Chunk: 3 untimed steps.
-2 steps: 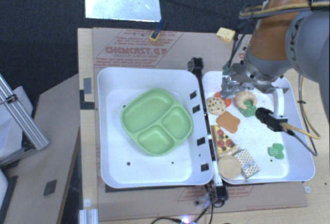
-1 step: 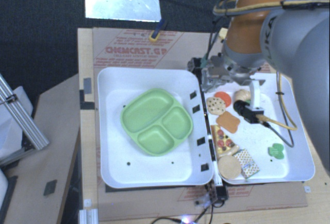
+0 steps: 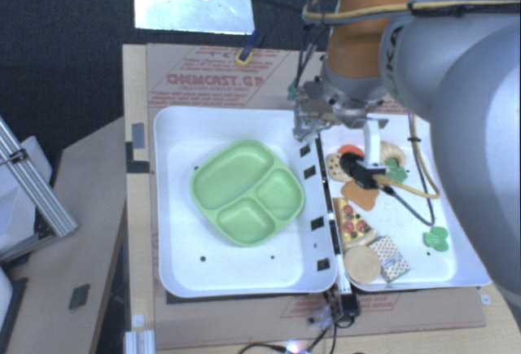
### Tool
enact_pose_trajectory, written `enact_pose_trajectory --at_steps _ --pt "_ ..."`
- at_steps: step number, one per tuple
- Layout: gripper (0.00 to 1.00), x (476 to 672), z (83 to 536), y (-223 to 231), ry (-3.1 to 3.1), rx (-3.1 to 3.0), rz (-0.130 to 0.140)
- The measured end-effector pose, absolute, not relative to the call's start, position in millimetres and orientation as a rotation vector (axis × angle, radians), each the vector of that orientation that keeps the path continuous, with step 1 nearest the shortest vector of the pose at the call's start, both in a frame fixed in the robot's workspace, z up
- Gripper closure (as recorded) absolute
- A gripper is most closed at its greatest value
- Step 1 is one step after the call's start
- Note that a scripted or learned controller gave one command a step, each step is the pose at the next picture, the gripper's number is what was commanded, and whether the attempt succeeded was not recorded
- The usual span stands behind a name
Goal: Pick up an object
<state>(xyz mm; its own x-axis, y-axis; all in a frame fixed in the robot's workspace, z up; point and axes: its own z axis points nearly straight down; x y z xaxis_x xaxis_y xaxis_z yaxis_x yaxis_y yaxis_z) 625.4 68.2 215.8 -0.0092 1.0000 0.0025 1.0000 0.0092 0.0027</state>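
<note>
Cardboard [image 3: 213,77] under the bins carries red print, roughly "CHEMCAST"; rest unreadable. Left bin [image 3: 175,263] holds a green divided plate [image 3: 247,192], long axis running 10 to 4 o'clock. Hand [image 3: 308,126] hangs at the divider's 12 o'clock end; cannot tell its state. Right bin [image 3: 452,263]: small toy foods [image 3: 362,214] clustered along its 9 o'clock wall

Arm [image 3: 456,100] cut off by right edge, hiding right bin [image 3: 456,263] far corner; hand [image 3: 313,120] fingers too blurred to read.
</note>
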Motion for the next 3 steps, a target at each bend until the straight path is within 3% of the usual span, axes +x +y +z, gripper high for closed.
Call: enact_pose_trajectory --at_steps 3 --pt "1.0 623.8 233 94 2.229 2.213 0.005"
